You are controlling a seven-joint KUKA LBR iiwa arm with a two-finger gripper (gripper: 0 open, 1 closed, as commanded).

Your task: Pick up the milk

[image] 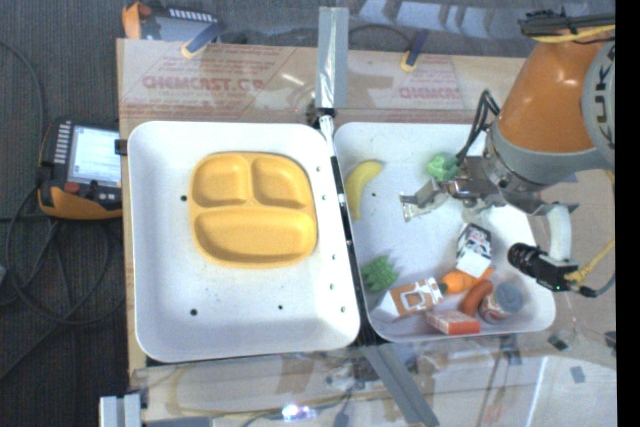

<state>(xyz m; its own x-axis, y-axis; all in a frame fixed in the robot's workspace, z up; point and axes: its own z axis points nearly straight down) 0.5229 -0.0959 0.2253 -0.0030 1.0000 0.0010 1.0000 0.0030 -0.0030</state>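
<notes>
Now the metal pincer [418, 203] hovers over the right white bin [400, 330], fingers spread and clasping nothing. Below it and toward the arm, the small white milk carton [474, 241] lies apart, beside an orange carrot [459, 282].

arm [560, 105] cut off at right edge, piled items [465, 300] in right bin's corner too small to identify

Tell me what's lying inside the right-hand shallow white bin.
Right-hand white bin: yellow banana, two green pieces, small white milk carton, orange-and-white carton, carrot, red items. The grey arm covers the far right corner.
</notes>
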